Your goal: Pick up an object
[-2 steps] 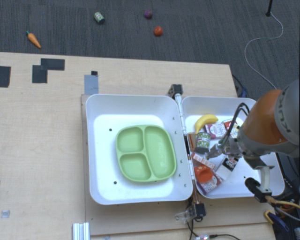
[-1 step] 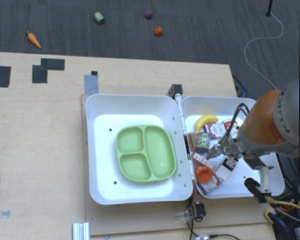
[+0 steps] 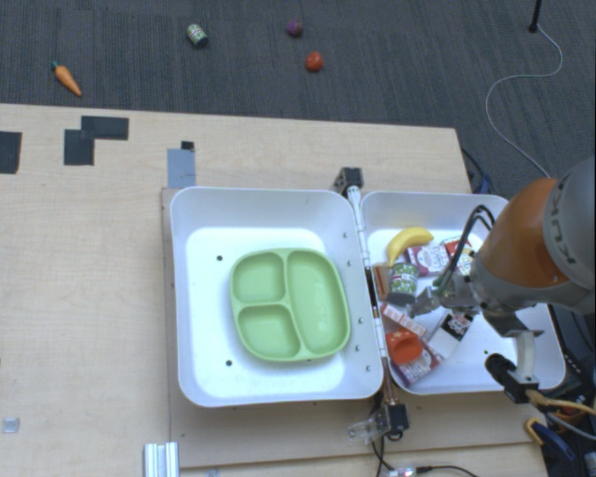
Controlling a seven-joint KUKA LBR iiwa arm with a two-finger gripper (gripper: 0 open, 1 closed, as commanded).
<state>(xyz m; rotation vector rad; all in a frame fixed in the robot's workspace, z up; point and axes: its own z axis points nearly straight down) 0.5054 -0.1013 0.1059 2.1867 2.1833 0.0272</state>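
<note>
Across the lower two-thirds of the frame: light wood bench [image 3: 84, 307], dark carpet floor [image 3: 279, 74] along the top. Two white bins side by side, lower centre. Left bin [image 3: 200, 279] holds a green three-compartment plate [image 3: 291, 305], lying flat, roughly centred. Right bin [image 3: 549, 368] sits at centre-right, touching the left bin along a shared edge.

Arm [image 3: 545, 247] reaches in from the right edge, grey with orange band, covering the upper right part of the right bin. Claw [image 3: 438, 300] is low over the middle of the right bin, near the clutter. Claw state: cannot tell, the wrist hides it at this angle.

Task objects, all in the left half of the right bin, packed close:
- banana [image 3: 408, 240], upper part, yellow, curved
- small green-labelled can [image 3: 403, 278], just below the banana
- red and white packets [image 3: 402, 320], below the can
- orange item [image 3: 404, 347], near the bin's lower left corner; kind unclear

Nothing visibly between fingers.

Floor, top of frame: toy carrot [image 3: 67, 78] upper left, small can [image 3: 196, 35], purple ball [image 3: 294, 28], red ball [image 3: 314, 61] top centre. Dark tape patches [image 3: 93, 138] on the bench, upper left.
</note>
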